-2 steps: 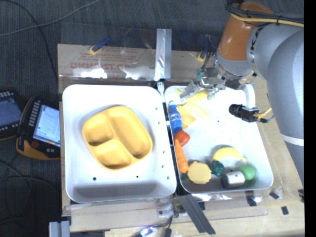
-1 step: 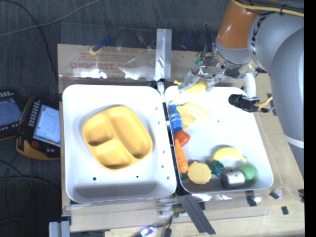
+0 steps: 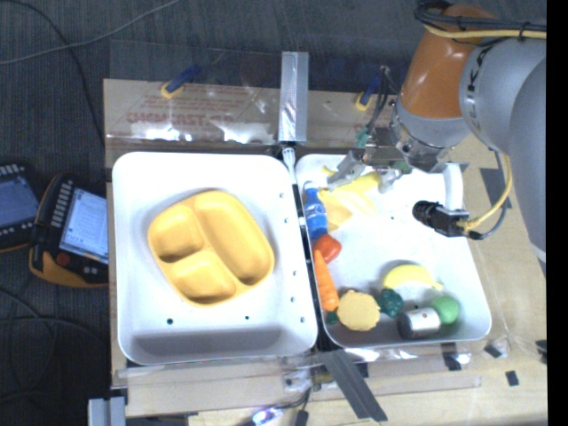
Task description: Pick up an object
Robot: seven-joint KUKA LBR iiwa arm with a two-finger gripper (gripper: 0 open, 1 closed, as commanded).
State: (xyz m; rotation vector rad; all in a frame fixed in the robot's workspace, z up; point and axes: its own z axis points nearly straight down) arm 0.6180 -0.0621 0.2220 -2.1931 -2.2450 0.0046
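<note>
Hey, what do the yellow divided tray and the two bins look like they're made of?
The yellow divided tray looks like moulded plastic, semi-gloss: rounded compartments and soft highlights. The left bin and right bin look like smooth white plastic, though painted metal can't be ruled out: their surfaces are even and slightly shiny.

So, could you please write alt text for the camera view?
The arm's tool is low over a yellow item at the back of the right bin, which holds assorted small toys. The left bin holds a yellow divided tray.
</note>
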